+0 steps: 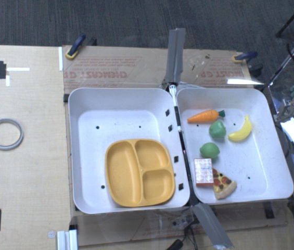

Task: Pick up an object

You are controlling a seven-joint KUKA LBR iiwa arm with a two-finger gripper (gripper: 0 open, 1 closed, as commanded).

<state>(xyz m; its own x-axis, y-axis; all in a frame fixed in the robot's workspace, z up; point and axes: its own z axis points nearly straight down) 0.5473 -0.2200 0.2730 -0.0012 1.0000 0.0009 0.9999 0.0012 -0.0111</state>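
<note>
— Camera view: how far along is the pick?
— Not begun, I judge. Carrot (204,116), banana (241,130) and pizza slice (224,186) all lie in the right bin (275,139), and nothing is lifted. Whether the gripper is released or clenched, I cannot tell.

Dark carpet floor (136,9) beyond a pale wooden bench (27,139) (cardboard sheet (131,69) across its far edge)

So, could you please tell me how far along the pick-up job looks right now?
Nothing looks done yet. The carrot, banana, two green items, small box and pizza slice all lie in the right bin; the yellow tray sits in the left bin. Nothing is in hand, so the whole pick remains.
</note>
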